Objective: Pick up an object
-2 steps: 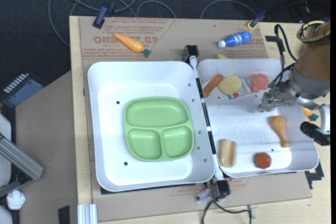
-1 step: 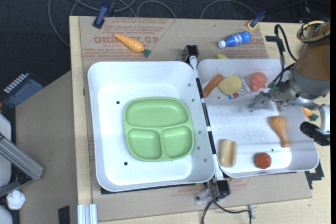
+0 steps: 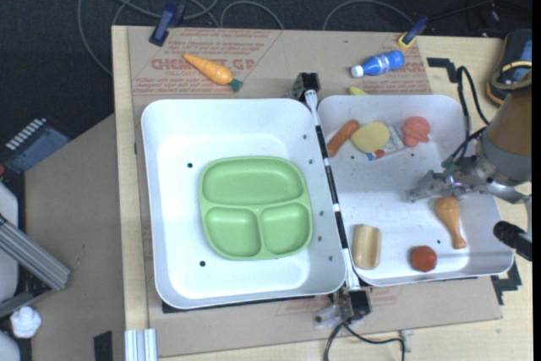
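My gripper (image 3: 427, 185) hangs low over the right bin (image 3: 397, 199), in its middle right part, and stands open with nothing between its fingers. A tan chicken drumstick (image 3: 450, 220) lies just right of and below it, close but apart. A red tomato (image 3: 423, 258) and a beige bread piece (image 3: 366, 246) lie near the bin's front edge. At the bin's back lie an orange sausage (image 3: 342, 137), a yellow item (image 3: 372, 136) and a pinkish-red fruit (image 3: 415, 129).
The left bin (image 3: 169, 148) holds a green divided tray (image 3: 254, 207). Behind the bins, on the bench, lie a carrot (image 3: 211, 69) and a blue and white bottle (image 3: 378, 63). A black clip (image 3: 306, 84) sits between the bins' back corners.
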Action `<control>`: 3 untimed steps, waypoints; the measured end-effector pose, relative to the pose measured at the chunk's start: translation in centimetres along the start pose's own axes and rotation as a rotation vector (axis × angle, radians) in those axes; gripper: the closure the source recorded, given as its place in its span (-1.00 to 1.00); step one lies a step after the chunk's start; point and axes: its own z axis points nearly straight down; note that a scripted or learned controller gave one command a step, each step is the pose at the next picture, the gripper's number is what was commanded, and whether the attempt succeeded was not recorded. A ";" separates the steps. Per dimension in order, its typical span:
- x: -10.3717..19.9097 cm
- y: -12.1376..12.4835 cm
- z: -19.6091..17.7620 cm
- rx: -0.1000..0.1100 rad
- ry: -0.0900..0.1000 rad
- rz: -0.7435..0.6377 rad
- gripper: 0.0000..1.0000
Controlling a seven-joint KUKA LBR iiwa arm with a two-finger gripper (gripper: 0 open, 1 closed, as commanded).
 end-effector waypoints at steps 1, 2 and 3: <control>1.3 -2.7 0.0 -0.001 -0.007 0.005 -1.00; 1.3 -2.6 -1.0 -0.004 -0.009 0.006 1.00; 8.0 3.1 -5.8 -0.006 -0.008 0.001 1.00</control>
